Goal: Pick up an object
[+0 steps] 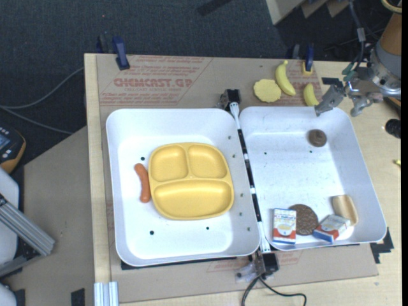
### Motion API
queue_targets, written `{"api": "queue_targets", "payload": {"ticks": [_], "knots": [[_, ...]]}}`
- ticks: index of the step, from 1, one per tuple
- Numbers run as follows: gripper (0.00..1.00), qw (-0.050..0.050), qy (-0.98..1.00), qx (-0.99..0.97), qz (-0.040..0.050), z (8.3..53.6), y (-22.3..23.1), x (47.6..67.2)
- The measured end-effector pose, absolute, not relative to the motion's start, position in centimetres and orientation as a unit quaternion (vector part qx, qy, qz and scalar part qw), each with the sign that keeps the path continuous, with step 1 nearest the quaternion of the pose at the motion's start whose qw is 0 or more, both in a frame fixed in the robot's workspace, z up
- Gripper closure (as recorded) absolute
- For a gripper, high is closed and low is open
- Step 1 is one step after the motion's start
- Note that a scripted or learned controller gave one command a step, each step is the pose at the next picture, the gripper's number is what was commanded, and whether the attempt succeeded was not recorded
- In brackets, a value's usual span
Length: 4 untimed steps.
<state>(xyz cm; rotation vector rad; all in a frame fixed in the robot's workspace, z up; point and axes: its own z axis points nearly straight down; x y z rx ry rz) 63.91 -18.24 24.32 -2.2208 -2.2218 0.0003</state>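
My gripper (340, 106) hangs open over the back right corner of the right bin (280, 139), with nothing between its fingers. A small brown round cookie (317, 137) lies just in front of it on the bin floor. Along that bin's front edge sit a small carton (284, 225), a dark round patty (306, 217), a little red, white and blue box (330, 227) and a tan roll (344, 208). The left bin (121, 139) holds a yellow divided plate (190, 180) with an orange sausage (143, 182) beside its left side.
Behind the right bin, on the cardboard-topped bench, lie two toy bananas (285, 78) (310, 94) and a flat yellow piece (267, 90). A black clamp (229, 98) sits where the bins meet at the back. Blue clips (119, 53) hold the bench's far edge.
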Motion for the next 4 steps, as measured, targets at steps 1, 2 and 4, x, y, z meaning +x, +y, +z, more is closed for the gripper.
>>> {"api": "queue_targets", "payload": {"ticks": [1,2,4], "knots": [[0.0,0.006,-0.707,-0.708,-0.0027,8.0,-21.7,62.2],[0.0,0.004,-0.705,-0.709,0.0015,9.0,-21.8,51.8],[1.0,-0.004,-0.711,-0.703,-0.0043,15.6,-13.0,60.4]]}}
